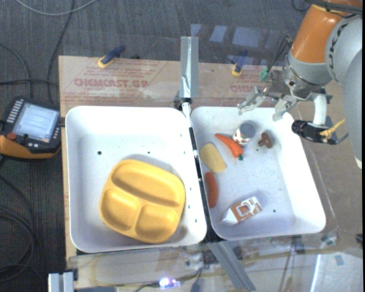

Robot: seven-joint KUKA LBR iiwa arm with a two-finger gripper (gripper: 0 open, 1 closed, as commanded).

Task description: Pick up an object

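In the right bin [292, 187] lie an orange carrot [229, 145], a pale yellow potato-like piece [213, 157], a red sausage [212, 188], a small brown lump [266, 140], a grey-blue round piece [247, 129] and a small orange and white carton [246, 208]. My gripper [265, 104] hangs over the bin's far rim, above and behind the grey-blue piece. Its two fingers stand spread apart with nothing between them.
The left bin [85, 132] holds a yellow divided tray [143, 199]. A metal divider post [188, 66] rises between the bins at the back. A teach pendant [29, 128] lies left of the bench. Yellow clamps [111, 56] sit on the cardboard behind.
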